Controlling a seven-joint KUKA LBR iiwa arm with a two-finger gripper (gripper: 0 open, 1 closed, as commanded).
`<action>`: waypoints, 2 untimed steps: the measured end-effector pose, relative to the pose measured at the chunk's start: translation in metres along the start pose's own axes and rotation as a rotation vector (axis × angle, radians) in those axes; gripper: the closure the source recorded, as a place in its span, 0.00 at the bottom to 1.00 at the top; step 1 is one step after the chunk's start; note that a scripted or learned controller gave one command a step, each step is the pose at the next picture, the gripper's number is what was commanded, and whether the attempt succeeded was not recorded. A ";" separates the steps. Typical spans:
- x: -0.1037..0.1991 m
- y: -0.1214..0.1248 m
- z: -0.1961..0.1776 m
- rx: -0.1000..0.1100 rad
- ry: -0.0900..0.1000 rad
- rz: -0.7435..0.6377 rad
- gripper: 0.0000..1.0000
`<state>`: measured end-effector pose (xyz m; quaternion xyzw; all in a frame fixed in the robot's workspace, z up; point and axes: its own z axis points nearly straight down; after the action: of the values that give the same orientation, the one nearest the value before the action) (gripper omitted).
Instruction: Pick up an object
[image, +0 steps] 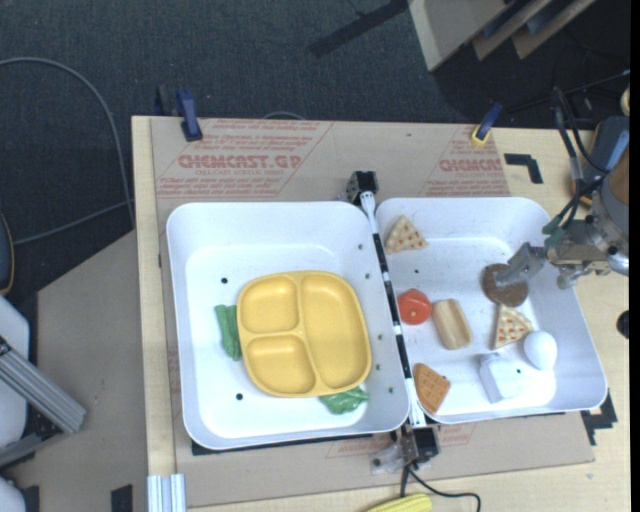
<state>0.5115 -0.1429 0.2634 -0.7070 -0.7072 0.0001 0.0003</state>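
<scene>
The right bin (575, 330) holds several toy foods. A pizza slice (405, 235) lies at its far left, with a red tomato (413, 306) and a hot dog bun (450, 323) near the middle. A second pizza slice (512, 326), a white egg (540, 350), a white block (500, 378) and a waffle piece (432, 387) sit toward the front. A brown round piece (505, 285) lies right of centre. My gripper (542, 272) hangs open low over the bin's right side, its left finger (522, 264) just above the brown piece. Nothing sits between the fingers.
The left bin (195, 300) holds a yellow divided plate (303, 332), with green leafy pieces at its left edge (229, 330) and front edge (345, 401). A black divider clip (362, 186) sits between the bins. The arm (610, 215) comes in over the right rim.
</scene>
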 end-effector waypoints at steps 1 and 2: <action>-0.046 0.057 0.084 -0.002 -0.001 0.000 0.00; -0.057 0.065 0.176 -0.007 -0.003 0.000 0.00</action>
<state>0.5765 -0.2003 0.0876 -0.7071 -0.7071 -0.0015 -0.0033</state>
